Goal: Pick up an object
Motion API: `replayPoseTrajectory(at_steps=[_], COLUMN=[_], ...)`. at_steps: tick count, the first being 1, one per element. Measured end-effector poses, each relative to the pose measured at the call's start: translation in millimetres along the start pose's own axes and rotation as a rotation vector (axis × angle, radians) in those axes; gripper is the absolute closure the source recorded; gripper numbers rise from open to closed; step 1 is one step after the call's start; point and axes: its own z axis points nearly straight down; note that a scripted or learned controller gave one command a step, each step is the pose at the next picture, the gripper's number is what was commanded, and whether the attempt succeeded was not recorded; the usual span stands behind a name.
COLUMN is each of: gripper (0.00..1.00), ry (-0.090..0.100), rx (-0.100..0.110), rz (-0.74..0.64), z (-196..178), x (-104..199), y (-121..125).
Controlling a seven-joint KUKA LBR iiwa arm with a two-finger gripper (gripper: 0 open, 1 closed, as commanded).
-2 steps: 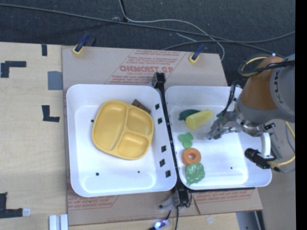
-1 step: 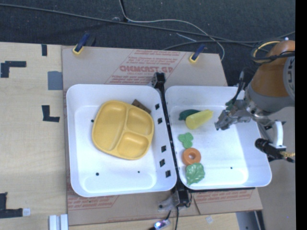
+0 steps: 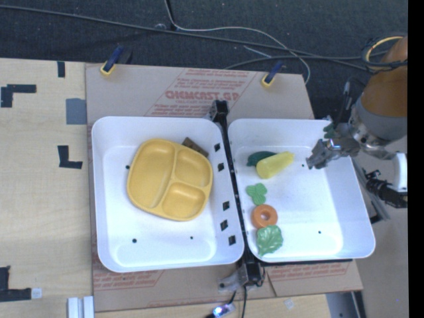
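The right bin point(image 3: 344, 244) holds a yellow corn-like piece point(image 3: 274, 165) lying over a dark green piece point(image 3: 260, 157). Below them sit a small green leafy piece point(image 3: 257, 193), an orange ring point(image 3: 265, 215) and a larger green leaf point(image 3: 269, 239). My gripper point(image 3: 320, 156) hangs over the right bin's upper right part, to the right of the corn piece and apart from it. Nothing shows between its fingers.
The left bin point(image 3: 109, 197) holds a yellow divided plate point(image 3: 170, 178) with a small brown object point(image 3: 196, 146) peeking out behind it. A black divider with clips point(image 3: 227, 177) runs between the bins. Cables point(image 3: 199, 28) cross the dark floor behind the bench.
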Motion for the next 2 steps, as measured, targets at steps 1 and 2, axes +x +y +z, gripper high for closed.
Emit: replayPoseTrajectory(at_steps=[1, 2], gripper=[1.00, 1.00], ry=[0.003, 0.002], rx=[0.004, 0.005], rz=[-0.004, -0.005], z=[-9, -15], x=[51, 109], y=[-6, -17])
